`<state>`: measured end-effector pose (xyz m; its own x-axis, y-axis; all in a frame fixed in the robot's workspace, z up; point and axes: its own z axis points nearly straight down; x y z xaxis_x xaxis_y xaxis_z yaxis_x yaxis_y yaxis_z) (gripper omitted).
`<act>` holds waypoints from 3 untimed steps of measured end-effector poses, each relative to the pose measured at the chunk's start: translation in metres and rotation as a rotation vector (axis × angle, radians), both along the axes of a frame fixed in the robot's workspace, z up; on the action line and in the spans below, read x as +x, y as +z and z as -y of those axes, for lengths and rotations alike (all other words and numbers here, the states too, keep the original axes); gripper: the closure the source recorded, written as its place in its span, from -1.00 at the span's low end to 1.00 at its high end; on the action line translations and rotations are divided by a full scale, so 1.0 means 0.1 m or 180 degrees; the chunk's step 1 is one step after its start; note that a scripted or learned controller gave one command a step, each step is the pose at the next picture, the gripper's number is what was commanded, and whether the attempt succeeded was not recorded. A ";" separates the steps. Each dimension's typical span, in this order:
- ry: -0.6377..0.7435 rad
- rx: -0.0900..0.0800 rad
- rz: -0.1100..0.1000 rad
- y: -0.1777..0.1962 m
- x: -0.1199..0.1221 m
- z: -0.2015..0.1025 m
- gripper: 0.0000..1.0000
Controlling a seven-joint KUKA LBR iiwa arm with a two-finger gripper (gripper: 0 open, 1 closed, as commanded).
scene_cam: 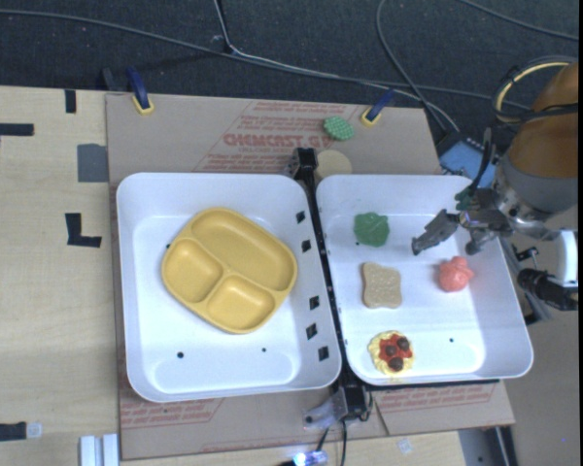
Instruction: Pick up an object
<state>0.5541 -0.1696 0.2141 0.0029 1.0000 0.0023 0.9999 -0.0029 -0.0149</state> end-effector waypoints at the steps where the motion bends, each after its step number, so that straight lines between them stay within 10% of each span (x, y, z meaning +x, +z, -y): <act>1: 0.0013 -0.0008 0.0042 0.08 0.03 -0.01 -1.00; 3: 0.0013 -0.0007 0.0032 -0.99 -0.08 -0.06 -1.00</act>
<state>0.5457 -0.1634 0.1148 -0.0011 1.0000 0.0001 1.0000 0.0011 -0.0047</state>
